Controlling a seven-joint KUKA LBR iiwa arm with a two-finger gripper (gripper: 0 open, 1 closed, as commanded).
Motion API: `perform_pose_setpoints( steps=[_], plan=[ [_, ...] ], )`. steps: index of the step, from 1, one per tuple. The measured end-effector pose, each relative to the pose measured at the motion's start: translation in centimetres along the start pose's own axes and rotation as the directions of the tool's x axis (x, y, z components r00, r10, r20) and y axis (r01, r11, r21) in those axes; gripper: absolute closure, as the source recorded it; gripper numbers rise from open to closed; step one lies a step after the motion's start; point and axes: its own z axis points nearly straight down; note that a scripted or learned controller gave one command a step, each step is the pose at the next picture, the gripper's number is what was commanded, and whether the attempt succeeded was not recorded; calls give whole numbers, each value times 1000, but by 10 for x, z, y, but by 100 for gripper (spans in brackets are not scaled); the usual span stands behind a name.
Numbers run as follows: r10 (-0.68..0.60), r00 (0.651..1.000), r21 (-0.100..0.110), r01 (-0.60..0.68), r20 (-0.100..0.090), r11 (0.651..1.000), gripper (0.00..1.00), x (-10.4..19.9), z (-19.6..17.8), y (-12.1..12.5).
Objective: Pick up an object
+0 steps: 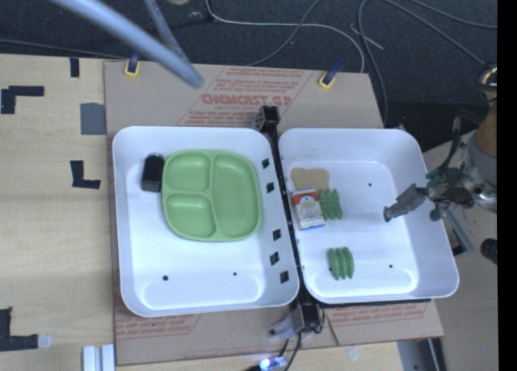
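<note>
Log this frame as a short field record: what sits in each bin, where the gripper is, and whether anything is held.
left bin: green divided plate; small black object at the plate's left edge
right bin: tan flat piece, red and white small box, green ridged piece clustered near the divider; second green ridged piece apart, nearer the front
gripper: over the right bin's right side, away from the objects
held: nothing visible between the fingers
task status: no object picked up yet

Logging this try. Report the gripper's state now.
Gripper: over the right bin's right side, nothing seen held; open or shut cannot be told.
</note>
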Motion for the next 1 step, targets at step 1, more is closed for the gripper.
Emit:
perform_pose_setpoints(
  steps=[1],
  plan=[
    [-3, 1000, -10, 3, 3, 1000, 0, 0, -5, 2]
  ],
)
